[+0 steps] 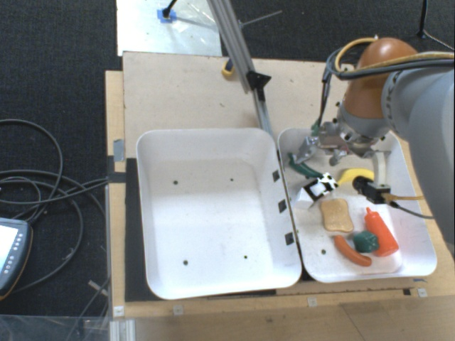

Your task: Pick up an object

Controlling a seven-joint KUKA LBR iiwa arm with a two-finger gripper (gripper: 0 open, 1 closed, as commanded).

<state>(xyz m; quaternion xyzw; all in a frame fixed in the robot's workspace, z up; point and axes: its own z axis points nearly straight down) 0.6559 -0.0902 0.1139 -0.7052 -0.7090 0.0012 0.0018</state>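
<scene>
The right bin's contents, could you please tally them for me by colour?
Yellow: 1, banana
Tan: 1, bread slice
Orange: 2, bottle and sausage
Green: 2, dark lump and curved piece
Black-and-white: 1, small toy
Total: 7

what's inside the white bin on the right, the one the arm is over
The right white bin holds a toast slice, red sausage, orange bottle, dark green lump, yellow banana and black-and-white toy. The arm covers the bin's far corner.

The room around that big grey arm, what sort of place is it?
Probably a robotics lab or test bench. The arm reaches over two white bins, one with toy food like a banana, and loose cables lie on the floor.
</scene>
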